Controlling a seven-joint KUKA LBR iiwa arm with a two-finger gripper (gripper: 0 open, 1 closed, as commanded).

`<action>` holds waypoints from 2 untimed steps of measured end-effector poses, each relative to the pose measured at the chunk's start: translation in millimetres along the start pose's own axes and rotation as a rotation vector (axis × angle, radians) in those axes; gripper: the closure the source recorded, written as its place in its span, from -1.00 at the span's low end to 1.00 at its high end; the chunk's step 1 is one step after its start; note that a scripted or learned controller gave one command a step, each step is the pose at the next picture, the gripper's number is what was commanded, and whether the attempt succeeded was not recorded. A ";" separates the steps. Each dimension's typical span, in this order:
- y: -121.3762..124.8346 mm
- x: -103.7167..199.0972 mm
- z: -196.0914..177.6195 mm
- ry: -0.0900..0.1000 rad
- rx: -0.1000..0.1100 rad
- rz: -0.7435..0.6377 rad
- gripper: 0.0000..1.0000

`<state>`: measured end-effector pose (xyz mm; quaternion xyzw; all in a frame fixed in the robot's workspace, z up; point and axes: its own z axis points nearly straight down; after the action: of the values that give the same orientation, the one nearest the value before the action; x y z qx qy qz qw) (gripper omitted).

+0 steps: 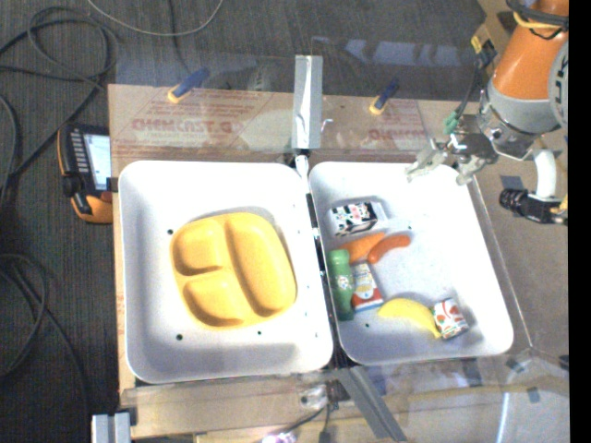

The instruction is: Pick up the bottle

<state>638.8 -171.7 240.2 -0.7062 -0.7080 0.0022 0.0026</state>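
The bottle (342, 284) is green with a label and lies along the left wall of the right bin (489, 275). It touches a small red and white carton (367, 287) on its right. My gripper (440, 165) hangs over the bin's far right corner, well away from the bottle. Its fingers are spread open with nothing between them.
The right bin also holds a cow-patterned carton (355, 217), an orange carrot (380, 245), a yellow banana (407, 313) and a small can (450, 318). A yellow divided tray (234, 268) fills the middle of the left bin (138, 247). A metal divider post (307, 100) stands behind the bins.
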 end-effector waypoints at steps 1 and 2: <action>8.8 61.4 112.2 -0.001 -0.007 -0.107 -1.00; -33.8 46.4 125.4 -0.012 -0.058 -0.269 -1.00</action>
<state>604.0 -125.2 115.0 -0.6045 -0.7962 -0.0146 -0.0217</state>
